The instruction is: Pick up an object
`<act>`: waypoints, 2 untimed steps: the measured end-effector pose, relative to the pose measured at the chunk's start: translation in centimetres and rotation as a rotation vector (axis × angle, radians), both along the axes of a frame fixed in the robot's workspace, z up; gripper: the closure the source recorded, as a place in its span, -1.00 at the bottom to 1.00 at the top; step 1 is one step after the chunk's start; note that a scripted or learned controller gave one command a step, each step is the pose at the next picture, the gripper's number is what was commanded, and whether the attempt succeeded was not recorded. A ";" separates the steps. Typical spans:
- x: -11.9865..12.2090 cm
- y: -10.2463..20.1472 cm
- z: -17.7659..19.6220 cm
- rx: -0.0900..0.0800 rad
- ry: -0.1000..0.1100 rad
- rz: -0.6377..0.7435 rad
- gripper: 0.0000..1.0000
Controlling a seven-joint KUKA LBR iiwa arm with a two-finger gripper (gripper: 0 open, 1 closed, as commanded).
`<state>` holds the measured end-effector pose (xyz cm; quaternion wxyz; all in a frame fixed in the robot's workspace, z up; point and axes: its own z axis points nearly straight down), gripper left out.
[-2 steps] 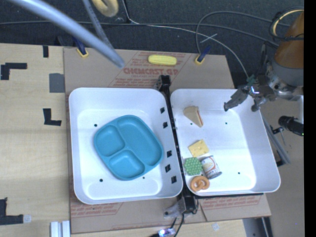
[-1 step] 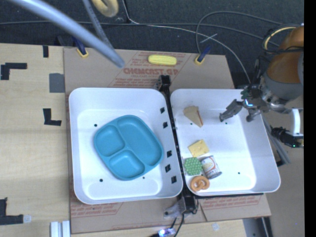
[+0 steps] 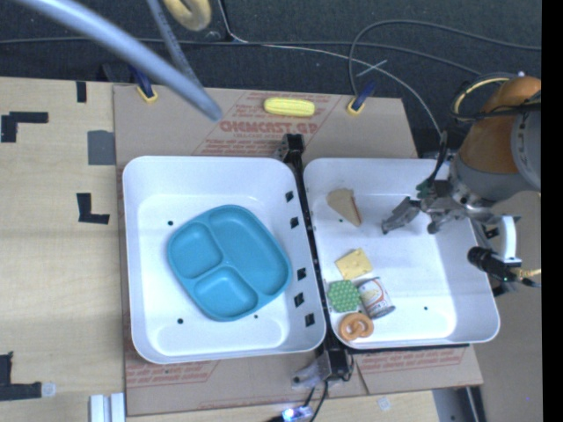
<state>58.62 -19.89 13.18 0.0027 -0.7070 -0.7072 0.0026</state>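
My gripper (image 3: 415, 217) hangs over the right side of the right bin (image 3: 457, 310), its two dark fingers spread apart with nothing between them. To its left lies a tan wedge (image 3: 345, 206). Nearer the bin's front left lie a yellow cheese slice (image 3: 354, 263), a green round piece (image 3: 344, 295), a small can (image 3: 377, 296) and a pretzel (image 3: 356, 326). All of them lie apart from the gripper.
The left bin (image 3: 141, 236) holds a blue divided plate (image 3: 228, 261). A yellow banana-like item (image 3: 288, 106) rests on the cardboard behind the bins. The grey and orange arm (image 3: 497, 148) enters from the right over the bin's edge.
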 end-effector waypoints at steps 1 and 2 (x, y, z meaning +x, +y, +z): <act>0.0 0.0 -4.9 -0.003 -0.008 0.002 -1.00; 0.2 0.0 -3.5 -0.005 -0.013 0.002 1.00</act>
